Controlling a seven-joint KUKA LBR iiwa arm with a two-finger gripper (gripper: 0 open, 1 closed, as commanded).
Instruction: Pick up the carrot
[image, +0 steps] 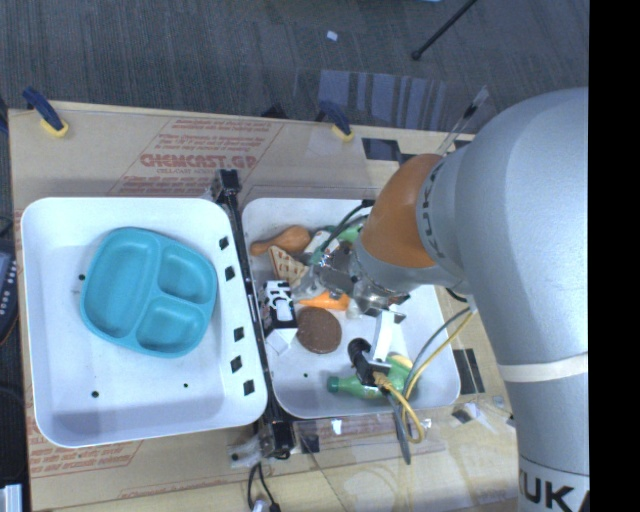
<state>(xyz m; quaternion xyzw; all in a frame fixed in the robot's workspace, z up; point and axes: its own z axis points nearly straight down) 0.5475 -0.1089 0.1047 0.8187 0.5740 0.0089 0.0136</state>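
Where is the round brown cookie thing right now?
The round brown disc lies in the right-hand white bin, near its middle. It sits just below the orange carrot and left of the gripper.

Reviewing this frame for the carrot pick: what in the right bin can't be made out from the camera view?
- Gripper: buried under the arm's wrist; finger state not readable.
- Carrot: just an orange sliver beside the brown round patty; the wrist covers the rest, so contact is unclear.
- Green item near the right bin's front wall: cables cross it; identity unclear.
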